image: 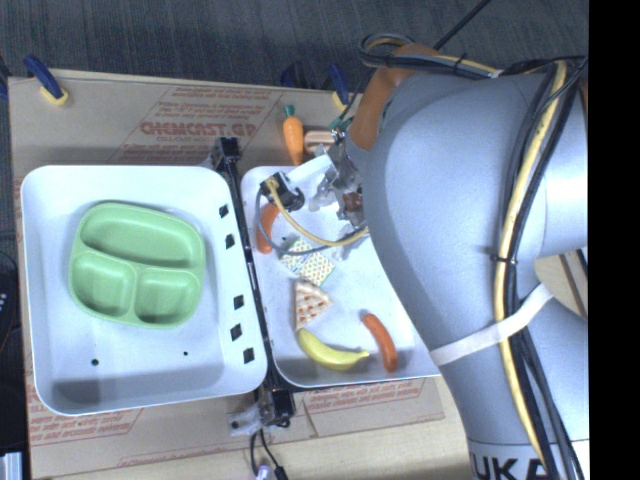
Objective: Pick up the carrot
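The carrot (292, 137), orange with a green top, shows at the back rim of the right bin (400, 368), upright in the view and over the cardboard edge. My gripper (325, 153) is just to its right, at the end of the grey arm that covers most of the right bin. A pale part of the gripper reaches toward the carrot, but I cannot make out whether the carrot is gripped or only beside it.
In the right bin lie an orange piece (263, 230) by the left wall, a checkered waffle (310, 265), a pizza slice (310, 304), a banana (330, 352) and a sausage (380, 340). The left bin (60, 368) holds a green divided plate (137, 265).
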### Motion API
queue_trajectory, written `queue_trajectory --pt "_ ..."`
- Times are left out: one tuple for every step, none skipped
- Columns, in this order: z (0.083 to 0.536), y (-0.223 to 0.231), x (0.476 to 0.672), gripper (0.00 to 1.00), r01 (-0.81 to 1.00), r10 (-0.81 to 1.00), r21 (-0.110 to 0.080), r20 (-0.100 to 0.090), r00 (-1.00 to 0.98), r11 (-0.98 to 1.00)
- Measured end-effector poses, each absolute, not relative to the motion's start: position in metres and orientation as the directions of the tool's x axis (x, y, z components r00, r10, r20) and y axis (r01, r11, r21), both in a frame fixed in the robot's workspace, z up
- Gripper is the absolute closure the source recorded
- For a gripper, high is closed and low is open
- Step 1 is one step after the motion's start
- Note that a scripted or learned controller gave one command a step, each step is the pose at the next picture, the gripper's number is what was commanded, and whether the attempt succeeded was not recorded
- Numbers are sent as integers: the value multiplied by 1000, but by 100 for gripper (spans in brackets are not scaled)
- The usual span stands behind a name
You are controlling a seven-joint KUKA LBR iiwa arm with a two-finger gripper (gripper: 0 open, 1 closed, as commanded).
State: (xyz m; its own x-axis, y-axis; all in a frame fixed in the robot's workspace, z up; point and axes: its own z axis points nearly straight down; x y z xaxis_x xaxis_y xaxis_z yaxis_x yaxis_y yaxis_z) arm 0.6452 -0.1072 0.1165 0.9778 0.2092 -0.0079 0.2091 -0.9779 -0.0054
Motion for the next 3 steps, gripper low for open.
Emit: queue_trajectory --pt "128 -105 646 100 218 218 -10 -9 976 -976" --pt "307 -66 605 100 304 304 -3 -2 953 -953" --pt "308 -1 617 100 204 204 -2 -2 979 -979"
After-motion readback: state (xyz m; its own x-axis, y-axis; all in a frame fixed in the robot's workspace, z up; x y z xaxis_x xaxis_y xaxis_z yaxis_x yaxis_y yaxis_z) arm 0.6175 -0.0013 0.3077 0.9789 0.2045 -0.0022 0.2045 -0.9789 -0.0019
